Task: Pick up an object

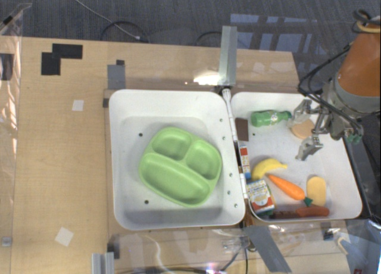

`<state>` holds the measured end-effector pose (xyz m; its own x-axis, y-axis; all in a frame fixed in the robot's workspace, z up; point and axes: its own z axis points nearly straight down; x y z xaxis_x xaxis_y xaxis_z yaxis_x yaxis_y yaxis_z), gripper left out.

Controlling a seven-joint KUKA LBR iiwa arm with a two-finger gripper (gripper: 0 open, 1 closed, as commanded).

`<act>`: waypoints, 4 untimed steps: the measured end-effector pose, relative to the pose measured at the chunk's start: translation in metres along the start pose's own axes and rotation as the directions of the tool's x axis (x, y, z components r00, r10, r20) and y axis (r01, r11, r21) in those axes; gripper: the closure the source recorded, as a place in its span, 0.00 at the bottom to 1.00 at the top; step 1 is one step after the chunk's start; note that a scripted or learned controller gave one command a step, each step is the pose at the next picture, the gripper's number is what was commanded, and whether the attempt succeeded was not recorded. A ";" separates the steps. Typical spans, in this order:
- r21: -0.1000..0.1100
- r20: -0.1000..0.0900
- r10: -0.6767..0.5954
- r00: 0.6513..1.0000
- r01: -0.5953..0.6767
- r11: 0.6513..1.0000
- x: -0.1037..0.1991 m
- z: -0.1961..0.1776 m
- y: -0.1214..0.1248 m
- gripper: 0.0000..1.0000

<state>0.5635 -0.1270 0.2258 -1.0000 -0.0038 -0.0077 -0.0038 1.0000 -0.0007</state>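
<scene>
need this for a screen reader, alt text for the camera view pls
The arm's tool hangs open over the right bin, above a green bottle, banana, carrot and juice carton. The left bin holds a green divided plate.

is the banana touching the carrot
Touching. In the camera view the carrot's blunt end sits right against the banana's lower edge, with no white bin floor between them.

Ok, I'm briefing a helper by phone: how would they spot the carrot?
Look in the right bin, toward its front. The carrot lies slanted just below the yellow banana. It alone is bright orange and tapered, with a green tip.
</scene>
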 end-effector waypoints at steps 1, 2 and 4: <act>0.001 0.007 0.036 0.999 -0.036 0.999 0.031 0.128 0.026 0.00; 0.003 0.014 0.023 1.000 -0.023 1.000 0.045 0.133 0.036 0.00; -0.003 0.015 -0.022 1.000 0.022 1.000 -0.001 0.010 0.099 1.00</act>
<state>0.5640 -0.0283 0.2156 -0.9994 -0.0258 -0.0222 -0.0259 0.9997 0.0018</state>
